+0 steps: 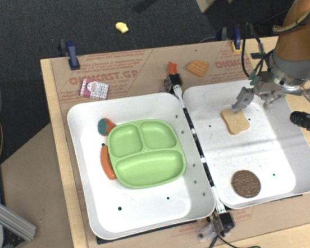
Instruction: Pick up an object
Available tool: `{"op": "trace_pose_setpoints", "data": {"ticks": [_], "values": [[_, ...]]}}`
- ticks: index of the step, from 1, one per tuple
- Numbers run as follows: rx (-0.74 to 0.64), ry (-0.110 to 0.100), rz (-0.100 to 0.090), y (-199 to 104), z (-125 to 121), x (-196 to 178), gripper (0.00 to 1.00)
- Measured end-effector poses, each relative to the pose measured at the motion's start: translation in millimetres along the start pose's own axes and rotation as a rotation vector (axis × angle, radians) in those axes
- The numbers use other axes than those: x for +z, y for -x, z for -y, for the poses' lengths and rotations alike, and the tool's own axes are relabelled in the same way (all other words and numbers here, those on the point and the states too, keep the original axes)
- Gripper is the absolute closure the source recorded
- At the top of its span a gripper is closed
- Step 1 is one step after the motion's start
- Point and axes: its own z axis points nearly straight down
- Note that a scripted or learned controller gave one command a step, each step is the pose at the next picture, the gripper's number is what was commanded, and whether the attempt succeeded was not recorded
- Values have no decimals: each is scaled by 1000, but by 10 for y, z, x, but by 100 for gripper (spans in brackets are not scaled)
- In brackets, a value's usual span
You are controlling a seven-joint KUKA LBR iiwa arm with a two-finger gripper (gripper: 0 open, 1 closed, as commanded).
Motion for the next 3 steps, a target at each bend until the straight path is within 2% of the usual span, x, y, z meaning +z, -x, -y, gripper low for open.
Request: {"op": "trace_pose_setpoints", "data": {"ticks": [1,2,3], "values": [[-2,-2,0,-160,-76,603,0],[-2,0,3,-248,-71,812,0],[0,10,4,-241,-97,677,100]]}}
